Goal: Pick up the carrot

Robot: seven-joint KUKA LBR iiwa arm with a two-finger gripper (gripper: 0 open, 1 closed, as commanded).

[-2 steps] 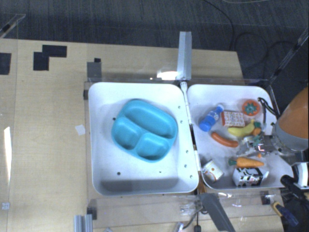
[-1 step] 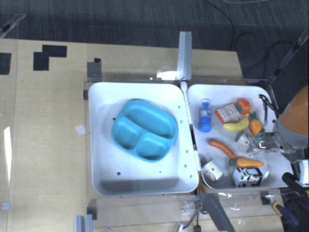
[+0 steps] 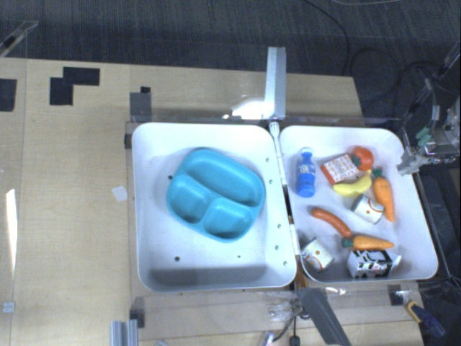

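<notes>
Cow-print carton [image 3: 373, 264] aside, approach is in hand: the fingers [image 3: 421, 157], grip state untellable, must next drop onto the carrot [image 3: 382, 197] just beside them

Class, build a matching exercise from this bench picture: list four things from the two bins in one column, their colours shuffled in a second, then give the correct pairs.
Things:
1. divided plate
2. bottle
3. banana
4. carrot

Colours:
A. yellow
B. orange
C. light blue
D. dark blue with a white label

Pairs: 1-C, 2-D, 3-A, 4-B
</notes>
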